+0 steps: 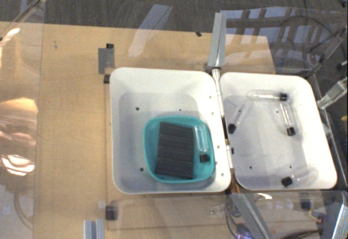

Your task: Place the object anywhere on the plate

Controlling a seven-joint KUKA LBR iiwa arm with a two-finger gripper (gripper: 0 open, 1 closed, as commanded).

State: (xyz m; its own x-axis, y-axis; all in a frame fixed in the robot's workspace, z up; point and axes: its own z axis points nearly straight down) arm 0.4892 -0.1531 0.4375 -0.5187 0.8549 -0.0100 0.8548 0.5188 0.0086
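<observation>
White plastic forms two shallow bins sitting side by side on a pale wooden counter (60, 151), seen from above at a slant. Dark grey carpet runs along the top of the view, beyond the counter's far edge. A grey metal bar (217, 42) stands upright just behind the seam where the two bins meet.

Inside the left bin (117, 123), toward its near side, rests a teal plate (149, 140) with rounded corners and a raised rim. A dark ribbed rectangular pad (175, 149) covers most of the plate's floor, slightly tilted. Just to the right of the pad, inside the plate's rim, lies a clear tube with a black cap (202, 142), its cap pointing toward the near edge. The tube is already on the plate, touching or almost touching the pad's right side.

The right bin (321, 140) holds four more clear capped tubes, spread well apart. One (266, 95) lies across the far side. A second (286, 118) lies just below it, running front to back. A third (237, 118) rests slantwise near the left wall. A fourth (298, 177) sits in the near right corner.
</observation>
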